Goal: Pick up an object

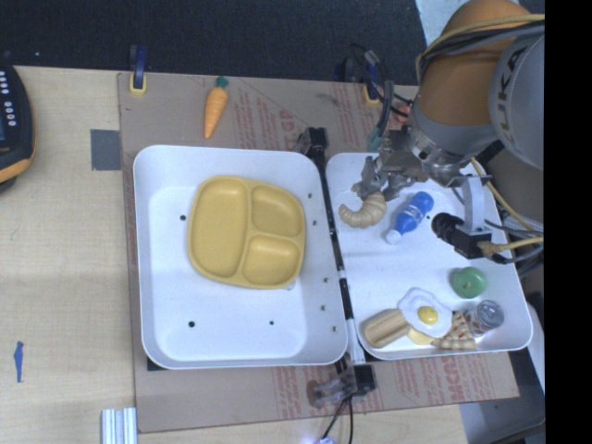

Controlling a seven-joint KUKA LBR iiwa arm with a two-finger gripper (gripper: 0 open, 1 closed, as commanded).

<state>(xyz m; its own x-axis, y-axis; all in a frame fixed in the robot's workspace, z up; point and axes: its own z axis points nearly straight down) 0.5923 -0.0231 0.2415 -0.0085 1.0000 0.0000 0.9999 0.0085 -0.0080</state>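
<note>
Can't tell gripper (pixel 375 181) state, hovering right over croissant (pixel 363 212) beside blue bottle (pixel 408 216). "KU" readable on arm (pixel 481 72).

Toy carrot (pixel 215 108) on cardboard – remote (pixel 13 123) at bench's left edge.

Smooth matt yellow plastic tray (pixel 247 230) in a glossy white plastic bin (pixel 166 331).

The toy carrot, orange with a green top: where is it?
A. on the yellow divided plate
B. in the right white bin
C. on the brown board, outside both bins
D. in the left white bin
C. The orange toy carrot lies on the brown board behind the left white bin.
</note>
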